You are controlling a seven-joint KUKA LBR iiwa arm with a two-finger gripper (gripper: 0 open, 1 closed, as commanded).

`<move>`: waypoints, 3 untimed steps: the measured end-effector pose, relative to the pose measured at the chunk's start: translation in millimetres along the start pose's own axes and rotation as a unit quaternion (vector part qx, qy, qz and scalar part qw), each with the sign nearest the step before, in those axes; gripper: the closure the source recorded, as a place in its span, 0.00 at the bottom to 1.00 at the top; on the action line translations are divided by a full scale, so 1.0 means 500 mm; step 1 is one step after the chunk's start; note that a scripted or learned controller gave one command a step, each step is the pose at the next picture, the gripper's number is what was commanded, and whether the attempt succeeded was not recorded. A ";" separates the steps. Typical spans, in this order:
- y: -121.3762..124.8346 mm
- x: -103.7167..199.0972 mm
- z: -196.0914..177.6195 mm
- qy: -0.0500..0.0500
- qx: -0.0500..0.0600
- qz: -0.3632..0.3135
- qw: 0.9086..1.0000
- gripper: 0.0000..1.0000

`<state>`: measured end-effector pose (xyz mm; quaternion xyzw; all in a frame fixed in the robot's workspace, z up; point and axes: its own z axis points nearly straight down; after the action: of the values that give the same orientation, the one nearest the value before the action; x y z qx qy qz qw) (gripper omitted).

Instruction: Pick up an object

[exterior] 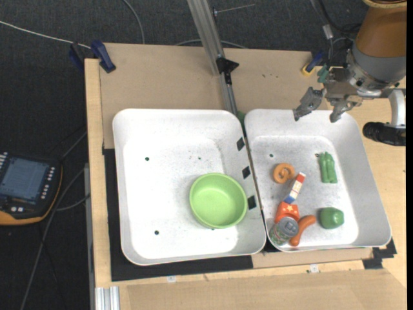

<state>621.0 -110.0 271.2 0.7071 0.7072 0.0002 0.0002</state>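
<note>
Your pincer (321, 111) hangs spread and holding nothing above the far rim of the right-hand shallow white plastic bin (371, 192), well apart from anything you could lift.

The candidates lie in that bin's near half. The pair of slim green plastic sticks (328, 167) rests alone toward the right, closest to the pincer, with bare floor on both long sides; it looks light and stiff, so close across its narrow width at mid-length. The small green rounded plastic toy (331, 217) sits nearer you, also free-standing, but its smooth curved skin may squirt out of a pinch unless you centre on it. The orange ring-shaped toy (282, 173) lies flat and low, leaving little for the fingers to bite.

Avoid the cluster at the near-left corner: the red and white block (292, 196), the round grey-lidded tin (284, 229) and the orange curved piece (303, 225) touch or overlap, and a grab there likely jams.

The light green plastic bowl (218, 200) in the left-hand white bin (139, 173) looks too wide except by its rim.
</note>
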 end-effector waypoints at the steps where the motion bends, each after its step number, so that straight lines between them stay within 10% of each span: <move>1: -0.009 0.019 0.109 0.000 0.002 0.000 1.000 0.00; 3: -0.019 0.029 0.336 0.000 0.002 0.000 1.000 0.00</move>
<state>611.6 -95.5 103.0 0.7070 0.7072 -0.0014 -0.0018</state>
